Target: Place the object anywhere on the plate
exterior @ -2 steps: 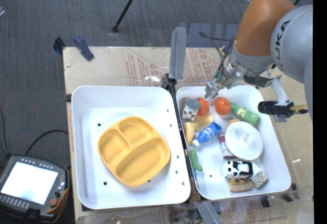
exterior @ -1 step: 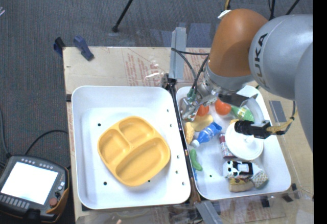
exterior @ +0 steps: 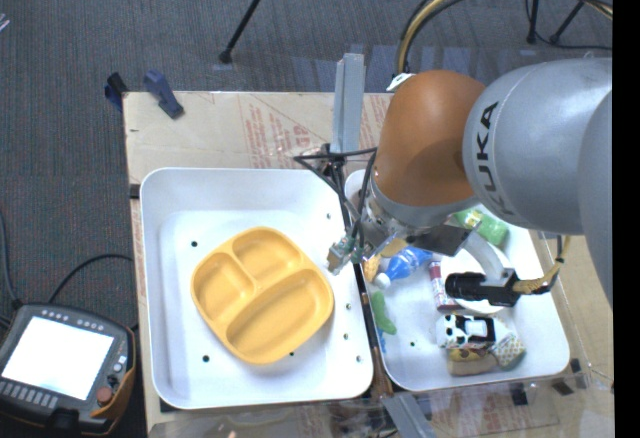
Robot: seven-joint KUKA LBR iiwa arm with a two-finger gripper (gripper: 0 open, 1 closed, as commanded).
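Observation:
A yellow plate (exterior: 262, 294) with three compartments lies in the left white bin (exterior: 170, 226), with nothing on it. My gripper (exterior: 343, 253) hangs under the big orange and grey wrist, over the divide between the two bins and just off the plate's right edge. In the right bin (exterior: 550, 326) several small objects lie close together: a blue bottle (exterior: 405, 264), a green piece (exterior: 383, 314), a red and white tube (exterior: 438, 286) and a black and white cow-patterned toy (exterior: 468, 330). The arm hides much of that bin.
Another green object (exterior: 480, 222) peeks out from behind the wrist at the right bin's back. A grey upright post (exterior: 349, 106) stands behind the bins. A handheld control pendant (exterior: 60, 356) lies on the floor at the left.

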